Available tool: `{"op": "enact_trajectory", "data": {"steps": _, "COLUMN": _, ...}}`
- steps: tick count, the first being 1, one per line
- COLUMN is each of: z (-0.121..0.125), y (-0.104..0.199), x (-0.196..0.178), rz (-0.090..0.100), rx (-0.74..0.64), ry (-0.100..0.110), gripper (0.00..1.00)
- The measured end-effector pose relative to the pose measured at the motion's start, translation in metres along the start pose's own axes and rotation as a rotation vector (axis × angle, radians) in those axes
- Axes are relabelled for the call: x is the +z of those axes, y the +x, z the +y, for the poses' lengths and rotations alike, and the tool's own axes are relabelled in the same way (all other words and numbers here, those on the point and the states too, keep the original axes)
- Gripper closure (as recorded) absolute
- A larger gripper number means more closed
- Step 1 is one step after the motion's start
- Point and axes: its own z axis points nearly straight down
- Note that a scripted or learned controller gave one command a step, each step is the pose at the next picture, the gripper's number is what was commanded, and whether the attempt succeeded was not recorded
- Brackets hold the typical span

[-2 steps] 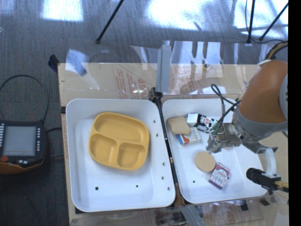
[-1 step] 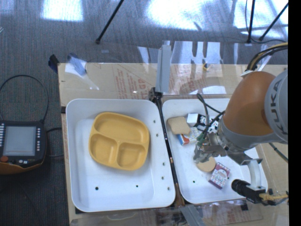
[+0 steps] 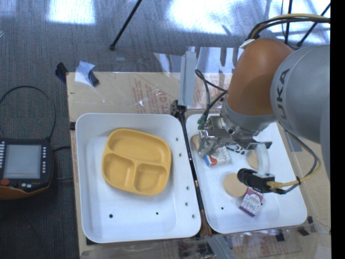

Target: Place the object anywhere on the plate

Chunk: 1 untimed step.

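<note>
One pincer (image 3: 207, 144) over carton (image 3: 218, 158), R bin (image 3: 285, 212).

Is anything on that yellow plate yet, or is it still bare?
Bare. All three compartments of the yellow plate show only their own surface. The small carton and other items lie in the right bin, under the gripper.

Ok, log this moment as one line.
arm: over right bin | gripper: by carton | plate: left bin, bare | placed: no
</note>
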Motion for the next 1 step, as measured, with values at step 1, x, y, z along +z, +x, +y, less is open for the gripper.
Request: {"op": "enact_trajectory", "data": {"steps": 1, "z": -0.0522, "y": -0.0607, "x": 0.0138, "rz": -0.002, "rx": 0.01, "ry": 0.005, "gripper": 1.0}}
